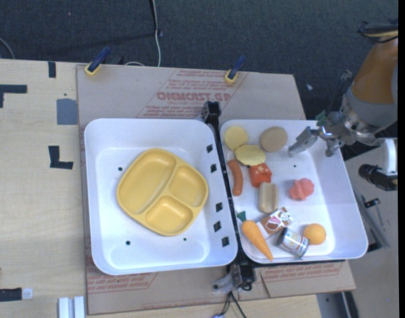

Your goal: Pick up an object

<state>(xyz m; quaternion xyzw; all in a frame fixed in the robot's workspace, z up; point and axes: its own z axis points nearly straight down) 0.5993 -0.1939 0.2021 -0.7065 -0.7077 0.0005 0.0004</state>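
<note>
The right bin [341,197] holds several toy foods. Along its far side lie a yellow disc [235,136], a brown potato [274,138], a yellow lemon [250,155], a sausage [236,176], a red pepper [260,174] and a beige piece [267,197]. Further right is a pink strawberry [301,189]. Near the front are a small carton [276,220], a carrot [257,238], a can [294,242] and an orange [314,234]. My gripper [312,148] hangs open over the bin's far right part, just right of the potato, with nothing between its fingers.
A yellow divided plate [164,191] lies in the left bin [100,177]. Black clips line the divider between the bins. Both bins rest on a cardboard sheet [182,95] held by blue and yellow clamps at the back.
</note>
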